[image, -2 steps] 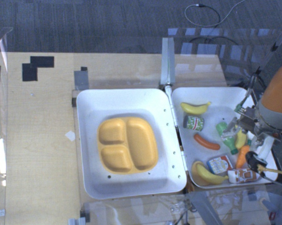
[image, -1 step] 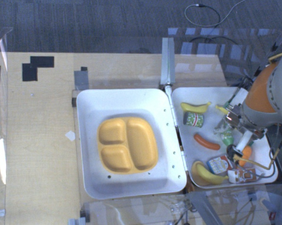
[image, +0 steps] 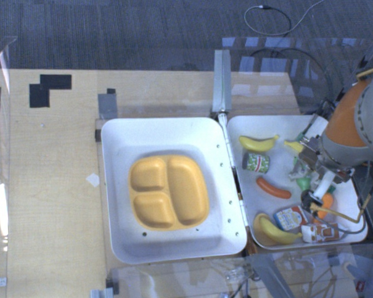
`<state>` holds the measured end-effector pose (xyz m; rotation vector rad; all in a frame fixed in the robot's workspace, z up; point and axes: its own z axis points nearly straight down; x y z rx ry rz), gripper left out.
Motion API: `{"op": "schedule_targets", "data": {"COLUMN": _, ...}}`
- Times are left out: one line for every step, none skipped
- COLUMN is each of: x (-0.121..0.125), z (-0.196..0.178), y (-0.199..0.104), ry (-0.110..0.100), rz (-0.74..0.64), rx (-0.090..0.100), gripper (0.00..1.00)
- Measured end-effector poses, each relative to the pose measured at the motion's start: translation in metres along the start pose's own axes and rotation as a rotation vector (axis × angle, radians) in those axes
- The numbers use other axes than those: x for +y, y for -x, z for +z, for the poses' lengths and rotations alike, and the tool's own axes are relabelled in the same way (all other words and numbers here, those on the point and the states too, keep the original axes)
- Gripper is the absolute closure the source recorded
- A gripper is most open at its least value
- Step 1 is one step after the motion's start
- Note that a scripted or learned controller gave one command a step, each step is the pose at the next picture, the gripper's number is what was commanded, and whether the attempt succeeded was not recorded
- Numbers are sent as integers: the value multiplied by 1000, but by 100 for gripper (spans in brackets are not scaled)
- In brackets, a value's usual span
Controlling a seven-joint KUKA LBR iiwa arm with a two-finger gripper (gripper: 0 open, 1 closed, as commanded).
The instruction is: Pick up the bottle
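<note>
Two curved bananas (image: 258, 143), smooth yellow tray (image: 168, 191).

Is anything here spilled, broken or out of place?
Nothing looks spilled or broken. The right bin is simply cluttered: bananas, a can on its side, a sausage. The yellow tray sits neatly in the left bin.

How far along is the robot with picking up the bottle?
Nothing looks lifted yet. In hand: the hand sits low in the right bin, over something green that may be the bottle, though it is partly hidden. Left: a grasp that shows, then the lift. The yellow tray is in the left bin.
</note>
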<state>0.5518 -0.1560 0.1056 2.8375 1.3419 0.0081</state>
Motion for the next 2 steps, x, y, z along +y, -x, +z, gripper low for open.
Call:
{"op": "schedule_targets", "data": {"x": 1, "z": -11, "y": -2, "ry": 2, "rz": -7, "rx": 2, "gripper": 100}}
{"op": "schedule_targets", "data": {"x": 9, "z": -118, "y": -57, "ry": 0, "rz": -8, "rx": -1, "gripper": 100}}
